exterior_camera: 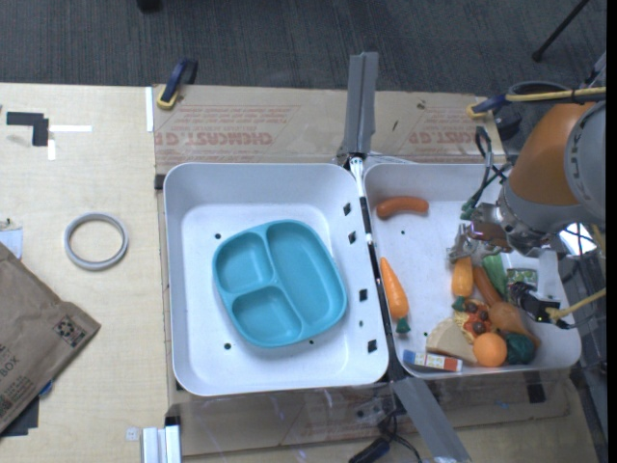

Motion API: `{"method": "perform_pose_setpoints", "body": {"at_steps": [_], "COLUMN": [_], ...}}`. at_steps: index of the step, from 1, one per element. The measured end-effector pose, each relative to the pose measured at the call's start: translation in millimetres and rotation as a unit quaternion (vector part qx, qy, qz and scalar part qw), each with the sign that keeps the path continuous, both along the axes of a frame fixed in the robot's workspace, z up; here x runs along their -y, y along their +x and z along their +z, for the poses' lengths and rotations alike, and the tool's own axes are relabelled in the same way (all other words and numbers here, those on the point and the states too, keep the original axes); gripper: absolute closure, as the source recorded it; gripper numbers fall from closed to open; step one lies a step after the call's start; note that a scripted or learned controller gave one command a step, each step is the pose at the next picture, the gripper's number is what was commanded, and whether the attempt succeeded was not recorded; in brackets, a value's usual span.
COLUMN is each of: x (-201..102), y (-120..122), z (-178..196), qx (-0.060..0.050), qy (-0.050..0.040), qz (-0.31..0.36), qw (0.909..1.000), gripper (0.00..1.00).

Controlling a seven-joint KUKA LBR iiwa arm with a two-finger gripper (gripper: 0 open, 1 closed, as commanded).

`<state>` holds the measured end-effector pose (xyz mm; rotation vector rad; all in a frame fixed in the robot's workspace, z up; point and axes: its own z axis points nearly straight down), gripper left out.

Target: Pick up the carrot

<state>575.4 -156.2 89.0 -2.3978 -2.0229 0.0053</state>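
The carrot [393,290] is orange with a small green stub at its near end. It lies lengthwise along the left wall of the right bin [429,189]. My gripper [465,247] hangs over the right half of that bin, about a hand's width to the right of the carrot and apart from it. It sits just above a small yellow-orange piece [463,279] at the top of a pile of toy food. The orange-banded wrist [545,157] rises behind it to the right.
A sausage [402,206] lies at the back of the right bin. The pile at its right front holds an orange ball [490,349], a wedge of cheese [449,337], green items and a flat packet [432,360]. The left bin [193,258] holds a blue divided plate [280,283].
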Motion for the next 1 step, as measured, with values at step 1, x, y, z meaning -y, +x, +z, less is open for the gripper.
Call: {"method": "perform_pose_setpoints", "body": {"at_steps": [1], "x": [-84.5], "y": [10.5], "z": [100.1], "qx": [0.000], "qy": [-0.0014], "qz": [-0.077], "qw": [0.9970], "gripper": [1.00]}}
